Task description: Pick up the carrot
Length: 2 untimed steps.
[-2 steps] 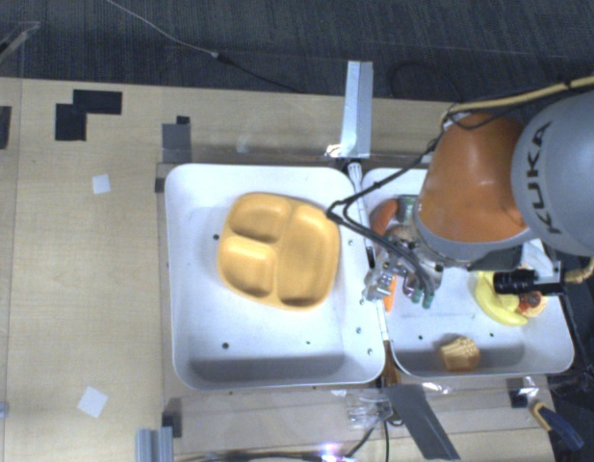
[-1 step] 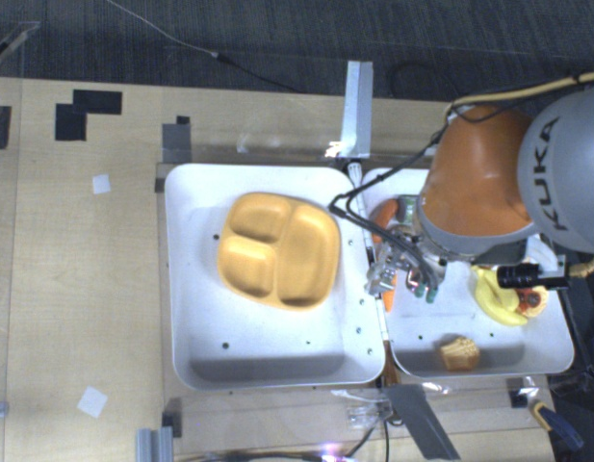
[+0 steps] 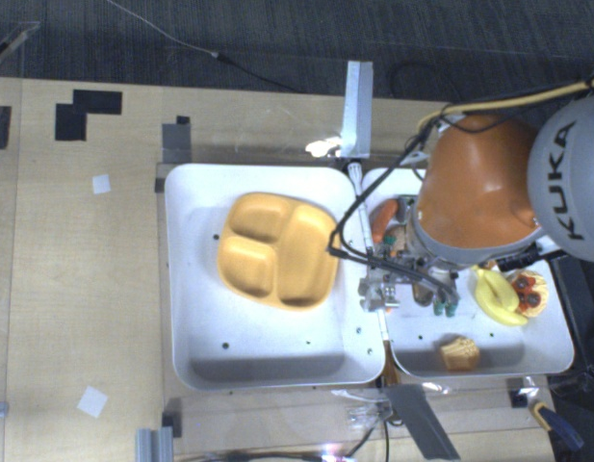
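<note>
Arm sits closest to the lens, over the right bin. We see a yellow 3-part tray in the left bin. Banana and bread piece lie right. Carrot lies beside the wrist. Claw: we cannot tell its state.

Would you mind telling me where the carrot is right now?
The carrot lies in the right bin, near its upper-left corner, partly hidden beside the arm's orange band.
</note>
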Tool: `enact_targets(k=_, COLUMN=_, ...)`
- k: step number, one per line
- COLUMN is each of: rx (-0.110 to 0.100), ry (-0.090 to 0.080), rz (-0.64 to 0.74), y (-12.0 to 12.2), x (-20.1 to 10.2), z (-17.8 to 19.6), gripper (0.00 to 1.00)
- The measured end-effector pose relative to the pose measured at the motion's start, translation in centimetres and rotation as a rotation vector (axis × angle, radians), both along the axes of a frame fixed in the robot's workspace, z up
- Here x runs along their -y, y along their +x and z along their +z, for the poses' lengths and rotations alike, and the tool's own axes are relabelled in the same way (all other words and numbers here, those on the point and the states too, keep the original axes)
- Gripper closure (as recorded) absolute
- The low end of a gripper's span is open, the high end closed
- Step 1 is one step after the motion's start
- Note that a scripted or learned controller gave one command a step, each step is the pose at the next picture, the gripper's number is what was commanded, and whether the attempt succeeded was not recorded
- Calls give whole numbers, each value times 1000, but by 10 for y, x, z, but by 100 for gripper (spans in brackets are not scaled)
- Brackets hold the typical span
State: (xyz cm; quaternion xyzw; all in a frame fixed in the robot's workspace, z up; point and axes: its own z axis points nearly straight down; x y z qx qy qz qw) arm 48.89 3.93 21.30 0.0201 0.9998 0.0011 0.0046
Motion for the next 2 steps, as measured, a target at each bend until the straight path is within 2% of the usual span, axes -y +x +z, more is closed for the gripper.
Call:
enact_targets(k=1, rx=6, ry=-4, rz=25, y=1, x=81, z=69, gripper=100)
enact_targets(k=2, rx=2, ry=-2, rz=29, y=1, x=79, z=67, gripper=0)
